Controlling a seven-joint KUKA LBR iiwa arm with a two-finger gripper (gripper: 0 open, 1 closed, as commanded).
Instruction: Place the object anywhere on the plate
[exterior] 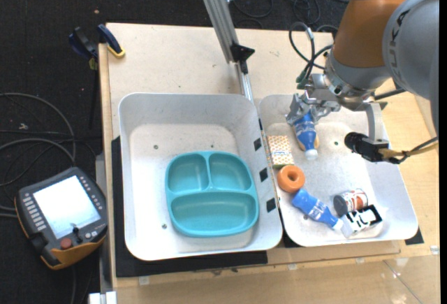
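A teal divided plate (209,193) lies in the left white bin (140,128). My gripper (305,112) hangs low over the back left part of the right bin (391,177), right at the far end of a blue bottle (306,133) with a white cap. The bottle's upper end is partly hidden by the gripper. In front of it lie a small patterned box (280,149), an orange ring (290,177) and a blue tube (311,207).
A can (350,200) and a black and white item (363,219) sit at the right bin's front right. A slanted metal pole (218,5) rises behind the bins. Cables trail beside the arm (380,23).
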